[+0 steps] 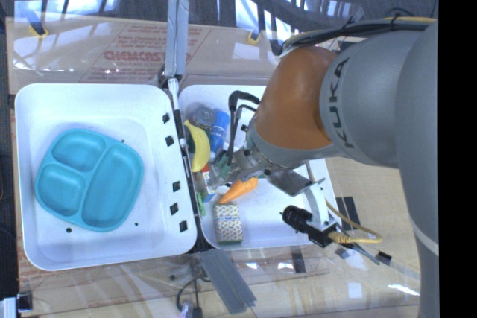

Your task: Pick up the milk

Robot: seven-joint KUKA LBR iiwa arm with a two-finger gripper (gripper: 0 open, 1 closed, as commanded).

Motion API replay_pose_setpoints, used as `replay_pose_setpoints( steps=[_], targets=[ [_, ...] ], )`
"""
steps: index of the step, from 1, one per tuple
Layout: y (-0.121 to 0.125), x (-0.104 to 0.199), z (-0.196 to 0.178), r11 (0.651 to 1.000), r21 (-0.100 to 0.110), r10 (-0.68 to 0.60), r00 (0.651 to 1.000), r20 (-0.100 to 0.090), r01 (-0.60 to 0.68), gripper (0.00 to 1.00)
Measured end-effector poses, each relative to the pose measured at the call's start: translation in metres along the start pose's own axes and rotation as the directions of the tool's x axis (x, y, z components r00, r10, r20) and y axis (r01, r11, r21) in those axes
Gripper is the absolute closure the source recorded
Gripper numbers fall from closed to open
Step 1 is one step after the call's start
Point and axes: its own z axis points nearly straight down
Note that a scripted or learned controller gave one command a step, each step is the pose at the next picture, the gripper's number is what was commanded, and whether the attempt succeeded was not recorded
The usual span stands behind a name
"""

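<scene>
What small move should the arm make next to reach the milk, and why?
Probably shift the end effector toward the view's bottom, over the small carton, which seems to be the milk. The end effector sits by the banana and the carrot, while the carton lies apart, near the lower edge of the right bin.

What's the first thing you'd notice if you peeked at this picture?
The huge grey arm with its orange band reaches in from the right over the right bin. Next, the bright blue divided plate lying alone in the left bin. Under the arm sits a jumble: a yellow banana, an orange carrot.
</scene>
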Motion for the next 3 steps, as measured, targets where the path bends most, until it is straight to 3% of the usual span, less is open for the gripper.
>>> replay_pose_setpoints(
  steps=[1,2,3],
  targets=[
    [-0.013,-0.040,0.024,0.813,-0.001,-0.583,0.813,0.002,0.583,1.00],
    [-0.005,-0.017,0.004,0.873,-0.004,-0.488,0.873,0.006,0.488,1.00],
    [0.002,0.005,-0.003,0.957,-0.004,-0.292,0.957,0.005,0.292,1.00]
  ],
)
